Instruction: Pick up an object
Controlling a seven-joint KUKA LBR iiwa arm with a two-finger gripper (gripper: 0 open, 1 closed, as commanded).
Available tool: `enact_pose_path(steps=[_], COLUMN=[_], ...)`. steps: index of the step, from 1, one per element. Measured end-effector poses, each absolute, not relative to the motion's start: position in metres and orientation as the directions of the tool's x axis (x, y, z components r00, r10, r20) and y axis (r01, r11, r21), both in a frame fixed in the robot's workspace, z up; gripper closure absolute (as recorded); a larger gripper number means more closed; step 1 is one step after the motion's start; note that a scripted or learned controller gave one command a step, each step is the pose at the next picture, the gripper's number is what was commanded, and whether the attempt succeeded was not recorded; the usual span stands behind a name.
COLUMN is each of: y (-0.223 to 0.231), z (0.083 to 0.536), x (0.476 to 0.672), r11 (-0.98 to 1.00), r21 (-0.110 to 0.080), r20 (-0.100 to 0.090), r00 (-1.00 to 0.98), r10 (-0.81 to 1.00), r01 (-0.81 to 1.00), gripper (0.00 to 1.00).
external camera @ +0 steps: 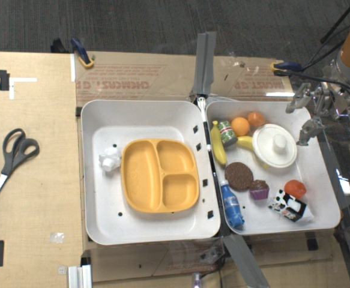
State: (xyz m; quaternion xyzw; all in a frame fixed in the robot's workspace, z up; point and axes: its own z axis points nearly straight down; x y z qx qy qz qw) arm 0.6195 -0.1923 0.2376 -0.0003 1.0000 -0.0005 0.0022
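Lighting is bright and even, from overhead. Shadows are short and soft, lying close under the scissors (9,155) at left and the yellow tray (160,174). The white bins (93,179) are near overexposed, with mild glare on their rims. Focus is moderately sharp; fine grain covers the dark far floor (162,11).

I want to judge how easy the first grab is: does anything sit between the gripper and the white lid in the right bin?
Nothing visible does. The gripper hangs over the upper right corner of the right bin, and the white lid lies just to its left. The oranges and banana lie on the lid's far side.
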Motion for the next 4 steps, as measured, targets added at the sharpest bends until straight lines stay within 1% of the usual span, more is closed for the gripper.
enact_pose_path(steps=[1,2,3,4], y=[-0.165,-0.098,-0.141,-0.120], z=[0.120,0.094,0.093,0.090], x=[0.628,0.632,0.578,0.640], r11=[0.997,0.992,0.992,0.999], r21=[-0.007,0.000,0.001,0.000], r20=[-0.020,-0.005,-0.002,0.015], r00=[-0.997,-0.992,-0.992,-0.999], r10=[-0.075,0.129,0.129,0.036], r01=[-0.075,0.129,0.129,0.036], gripper=[0.00,0.00,0.00,0.00])
